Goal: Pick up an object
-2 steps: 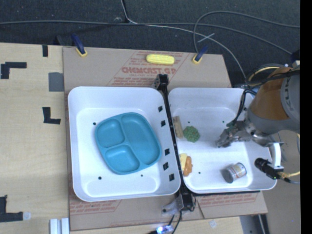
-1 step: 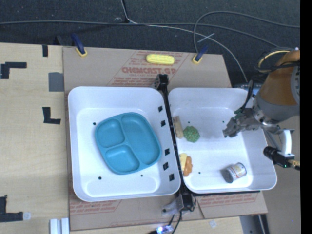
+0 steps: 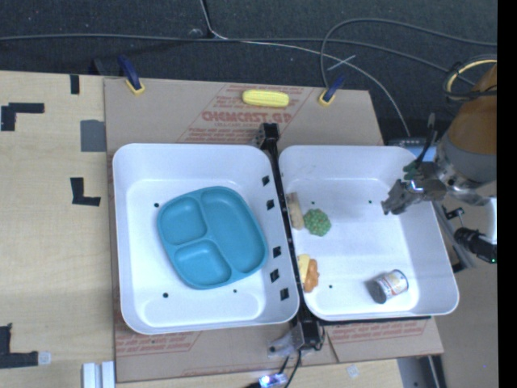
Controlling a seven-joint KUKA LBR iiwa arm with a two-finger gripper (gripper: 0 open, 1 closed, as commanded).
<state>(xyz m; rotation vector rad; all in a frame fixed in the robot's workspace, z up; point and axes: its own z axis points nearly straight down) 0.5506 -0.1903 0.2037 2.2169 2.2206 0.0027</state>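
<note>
Four small things lie in the right bin: nearest the camera, a small tin can on its side by the front right corner and an orange-yellow piece against the left wall; farther back, a green lump with a tan piece just beside it. The gripper hangs over the bin's right rim with nothing in it; whether it is spread or pressed together I cannot tell. The can, lying apart from the rest, looks the easiest pick: come straight down across its round sides, since a rim strike could roll it. Beyond, the left bin holds a blue divided plate, and a yellow banana-like toy rests on the cardboard behind.
</note>
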